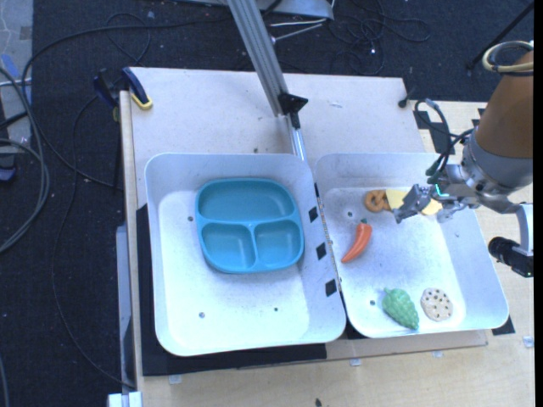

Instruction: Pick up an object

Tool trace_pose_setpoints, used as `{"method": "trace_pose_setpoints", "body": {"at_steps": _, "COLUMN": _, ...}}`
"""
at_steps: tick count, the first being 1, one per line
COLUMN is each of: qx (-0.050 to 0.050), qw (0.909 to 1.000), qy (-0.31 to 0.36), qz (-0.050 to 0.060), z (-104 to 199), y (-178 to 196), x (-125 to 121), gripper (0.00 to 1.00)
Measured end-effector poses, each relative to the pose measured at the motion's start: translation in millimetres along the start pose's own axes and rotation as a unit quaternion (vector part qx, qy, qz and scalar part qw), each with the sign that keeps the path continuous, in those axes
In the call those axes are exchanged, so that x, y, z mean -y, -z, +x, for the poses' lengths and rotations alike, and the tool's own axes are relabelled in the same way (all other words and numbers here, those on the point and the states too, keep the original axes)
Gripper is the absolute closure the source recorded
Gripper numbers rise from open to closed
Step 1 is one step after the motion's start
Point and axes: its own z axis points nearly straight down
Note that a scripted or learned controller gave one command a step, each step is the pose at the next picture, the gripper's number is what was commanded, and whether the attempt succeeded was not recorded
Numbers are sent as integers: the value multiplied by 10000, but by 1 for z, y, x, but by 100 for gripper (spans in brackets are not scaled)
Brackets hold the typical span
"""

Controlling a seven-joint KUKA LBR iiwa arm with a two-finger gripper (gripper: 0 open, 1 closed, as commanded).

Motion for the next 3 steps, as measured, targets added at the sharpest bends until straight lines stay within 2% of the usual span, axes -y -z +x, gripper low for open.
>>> {"method": "trace_pose_setpoints", "body": {"at_steps": 1, "qx": 2, "qw": 10000, "qy": 2, "qz": -13, "z": 0, "y": 1, "x": -1, "gripper": 0}}
{"method": "trace_pose_setpoints", "body": {"at_steps": 3, "qx": -2, "qw": 10000, "qy": -5, "qz": 4, "z": 14, "y": -97, "x": 9, "gripper": 0}}
